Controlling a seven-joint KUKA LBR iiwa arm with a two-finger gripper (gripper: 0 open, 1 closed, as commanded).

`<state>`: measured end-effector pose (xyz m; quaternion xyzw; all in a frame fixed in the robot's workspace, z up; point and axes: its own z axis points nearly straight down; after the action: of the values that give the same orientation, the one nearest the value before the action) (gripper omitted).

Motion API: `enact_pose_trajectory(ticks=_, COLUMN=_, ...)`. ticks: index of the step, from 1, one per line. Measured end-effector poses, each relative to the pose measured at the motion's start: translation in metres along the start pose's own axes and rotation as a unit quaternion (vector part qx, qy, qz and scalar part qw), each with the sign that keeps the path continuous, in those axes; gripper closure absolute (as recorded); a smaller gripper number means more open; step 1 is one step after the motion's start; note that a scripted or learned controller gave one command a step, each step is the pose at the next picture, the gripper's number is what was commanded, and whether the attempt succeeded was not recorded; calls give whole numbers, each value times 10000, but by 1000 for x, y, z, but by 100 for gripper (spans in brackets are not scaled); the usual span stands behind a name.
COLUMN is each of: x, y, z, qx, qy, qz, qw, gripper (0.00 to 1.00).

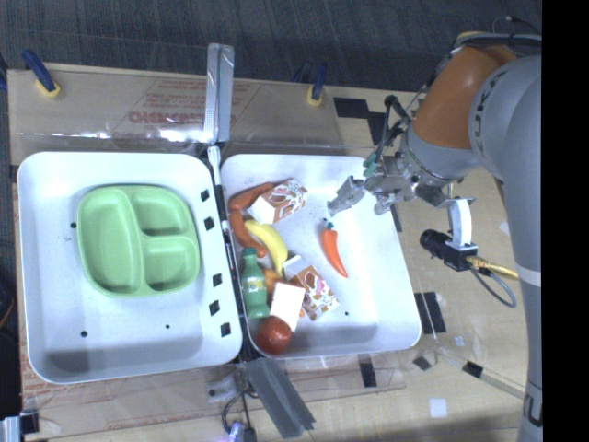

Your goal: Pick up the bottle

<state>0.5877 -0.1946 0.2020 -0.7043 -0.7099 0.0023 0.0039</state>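
Grey arm (515, 155) with an orange band reaches in over the counter's (276, 99) right edge. Two white bins sit side by side: left bin (37, 247), right bin (386, 284). Left bin carries a green divided plate (138, 239), set toward its left half. Right bin's things crowd along its left wall: at the near left corner a red apple (273, 336); just beyond it the green bottle (252, 284), lying along the wall, cap toward the far edge, touching a white carton (286, 304). Yellow banana (269, 244) lies just above the bottle, an orange-brown sausage shape (244, 205) beyond that. Two printed snack packets: one (285, 199) near the far edge, one (317, 293) beside the carton. Orange carrot (333, 250) lies apart, mid-bin. Tool (342, 201) hangs over the right bin's far right part, just above the carrot, well apart from the bottle; cannot tell how its jaws stand.
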Motion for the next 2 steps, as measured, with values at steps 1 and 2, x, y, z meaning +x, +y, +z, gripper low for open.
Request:
enact_pose_trajectory(ticks=1, x=86, y=-1, z=107, qx=-2, qy=-2, qz=178, qw=9998, gripper=0)
enact_pose_trajectory(ticks=2, x=128, y=-103, z=-51, qx=-32, qy=-9, qz=209, qw=9998, gripper=0)
